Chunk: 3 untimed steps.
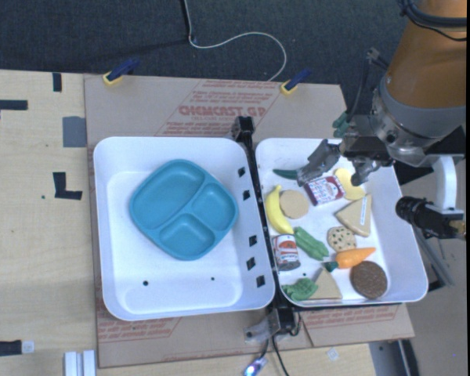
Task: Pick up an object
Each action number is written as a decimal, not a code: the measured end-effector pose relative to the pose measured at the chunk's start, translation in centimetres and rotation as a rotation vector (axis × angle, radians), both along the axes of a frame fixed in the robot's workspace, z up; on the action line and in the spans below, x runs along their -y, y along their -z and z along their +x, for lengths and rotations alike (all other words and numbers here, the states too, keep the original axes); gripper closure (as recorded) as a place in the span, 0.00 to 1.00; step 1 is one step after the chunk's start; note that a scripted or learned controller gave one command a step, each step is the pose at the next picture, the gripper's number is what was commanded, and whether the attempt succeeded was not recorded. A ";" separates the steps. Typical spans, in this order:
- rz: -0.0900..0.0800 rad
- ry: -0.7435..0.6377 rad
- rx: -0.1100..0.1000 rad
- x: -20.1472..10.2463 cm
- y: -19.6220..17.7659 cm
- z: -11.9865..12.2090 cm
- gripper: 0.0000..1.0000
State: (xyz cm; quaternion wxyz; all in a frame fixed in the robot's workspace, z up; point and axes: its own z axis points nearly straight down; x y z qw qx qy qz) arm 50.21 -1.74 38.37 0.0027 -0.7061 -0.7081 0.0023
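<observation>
Over the far edge of the right bin point(407, 292), the gripper point(338, 165) hangs with its fingers spread wide, grasping nothing. A small red-labelled packet point(323, 189) lies just below it among toy foods, beside a banana point(276, 210). The left bin point(110, 210) carries a blue divided plate point(183, 208).

We see a small dark red packet point(323, 189) with a white label, tilted, between the two spread fingers of the claw point(338, 168) in the right bin point(407, 241). Around it lie toy foods: a yellow banana point(276, 210), a tan round cracker point(294, 204), a green pickle point(311, 243), an orange carrot point(352, 258), a chocolate cookie point(369, 279) and a small can point(287, 252).
</observation>
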 end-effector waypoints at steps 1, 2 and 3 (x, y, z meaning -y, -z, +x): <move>-0.001 -0.001 0.005 0.1 -1.2 0.3 1.00; 0.002 -0.005 0.015 -5.3 -9.1 -1.9 1.00; 0.000 -0.003 0.007 -9.9 -9.3 -1.9 1.00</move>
